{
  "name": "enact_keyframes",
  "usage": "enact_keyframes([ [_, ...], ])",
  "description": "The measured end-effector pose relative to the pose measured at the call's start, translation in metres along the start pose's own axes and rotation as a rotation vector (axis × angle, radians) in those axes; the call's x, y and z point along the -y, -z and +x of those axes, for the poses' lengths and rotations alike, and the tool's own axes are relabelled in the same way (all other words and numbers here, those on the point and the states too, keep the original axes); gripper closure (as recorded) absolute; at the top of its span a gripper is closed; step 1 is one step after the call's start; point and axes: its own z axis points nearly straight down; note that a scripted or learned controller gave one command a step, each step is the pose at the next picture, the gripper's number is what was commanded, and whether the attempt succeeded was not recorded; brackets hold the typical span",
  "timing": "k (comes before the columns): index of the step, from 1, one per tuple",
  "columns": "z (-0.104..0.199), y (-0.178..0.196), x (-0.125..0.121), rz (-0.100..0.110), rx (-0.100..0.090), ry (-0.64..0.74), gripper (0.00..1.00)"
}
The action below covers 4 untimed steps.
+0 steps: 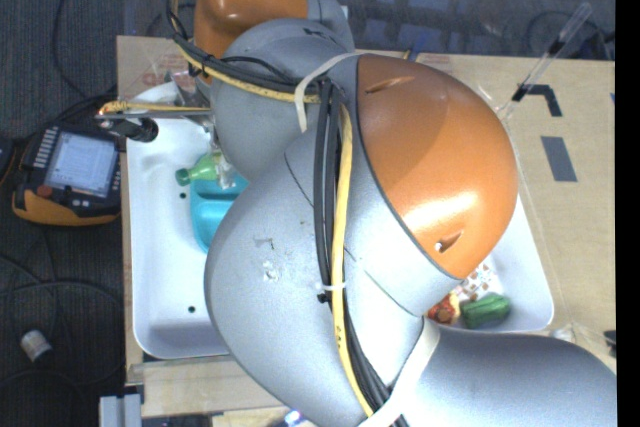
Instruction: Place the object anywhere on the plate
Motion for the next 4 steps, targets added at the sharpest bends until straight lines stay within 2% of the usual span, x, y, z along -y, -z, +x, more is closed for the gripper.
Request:
enact_keyframes([
  [1, 0.0, 0.001, 0.0, 0.0, -0.001, -0.002, 0.0],
  [2, -0.001, 0.008, -0.002, 0.002, 0.004, 0.006, 1.0],
  [3, -0.001, 0.008, -0.002, 0.002, 0.004, 0.006, 0.0],
  [4, 0.004, -0.01, 0.0, -0.008, -0.002, 0.178, 0.0],
])
